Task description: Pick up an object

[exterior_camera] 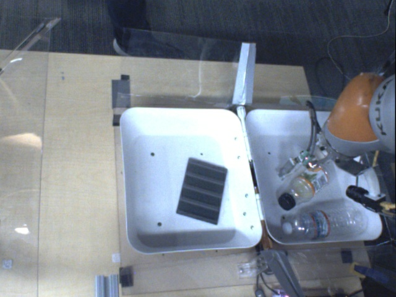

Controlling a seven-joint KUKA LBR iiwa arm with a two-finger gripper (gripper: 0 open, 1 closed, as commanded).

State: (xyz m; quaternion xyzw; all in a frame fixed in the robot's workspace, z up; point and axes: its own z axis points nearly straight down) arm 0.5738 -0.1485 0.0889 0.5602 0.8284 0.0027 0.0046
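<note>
**While low over the right bin, gripper state not readable**

As seen from above, two white bins side by side on a pale wooden table (74, 166), rims meeting in the middle. Behind the join, at the far side, a grey upright strip (245, 73). Beyond the table, dark carpet.

Reaching in from the right: a grey arm (359, 119) with an orange band, bent down over the right bin (272, 125). At its end, the gripper (307, 161), low above the middle of that bin, and from this angle little more than a cluster of bright metal parts. Cannot tell whether spread or pressed together, nor whether pinching anything.

Just beside the gripper, toward the near side: a small bottle (303, 187), lying on its side on the bin floor. Pale body with an amber tint, black cap (286, 200) pointing near-left. Upper end of the body right at the gripper; touching or just apart, cannot tell.

Nearer still, along the near wall of the same bin: a clear bottle (325, 223), also on its side, with a white cap at the left end and a blue label round the middle. Near the small bottle's cap, but apart from it.

Over in the left bin (142, 135): one dark slab (202, 190), ribbed across its top, lying flat and turned at a slant, a little right of centre, clear of every wall. Around it, a few small dark dots on the white floor.
</note>
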